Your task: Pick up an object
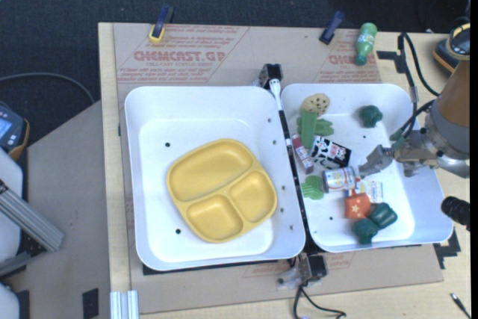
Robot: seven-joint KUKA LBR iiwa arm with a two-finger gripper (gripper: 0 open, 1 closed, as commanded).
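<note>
My gripper (pixel 376 160) reaches in from the right and hangs low over the middle of the right bin (pixel 403 97). Just to its left lies a small labelled bottle (pixel 340 179) on its side. A black-and-white patterned box (pixel 329 152) sits a little further left. Below the gripper are an orange cube (pixel 357 206) and two dark green pieces (pixel 382 215), (pixel 365 231). A dark teal lump (pixel 368 115) lies above the gripper, apart from it. I see nothing held by the gripper.
A cookie (pixel 317 102), a green toy (pixel 310 123) and a green leaf-like piece (pixel 314 189) lie along the right bin's left side. The left bin (pixel 149 116) holds a yellow divided plate (pixel 220 190). A green bottle (pixel 365 42) stands behind the bins.
</note>
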